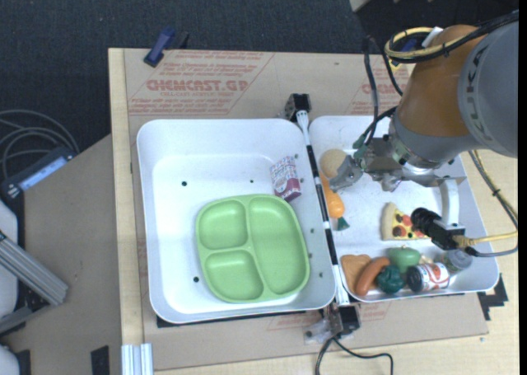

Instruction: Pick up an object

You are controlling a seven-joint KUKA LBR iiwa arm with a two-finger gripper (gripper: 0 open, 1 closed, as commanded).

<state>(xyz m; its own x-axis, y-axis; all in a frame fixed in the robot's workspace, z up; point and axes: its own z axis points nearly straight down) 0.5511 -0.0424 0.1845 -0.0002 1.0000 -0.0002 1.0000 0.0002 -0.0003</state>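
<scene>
The gripper [350, 174] hangs in the right bin [486, 270], fingers apart, gripping nothing. At its seven o'clock, just beside it, lies an orange toy carrot [333, 201], green-tipped.

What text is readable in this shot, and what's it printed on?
"CHEMCAST GP", in red print on the brown protective sheet covering the bench, behind the left bin.
A second red print on the same sheet near the arm, partly covered, not readable.
Small packet in the left bin: red-and-white pattern, print too small to read.
Small can in the right bin: label too blurred to read.
</scene>
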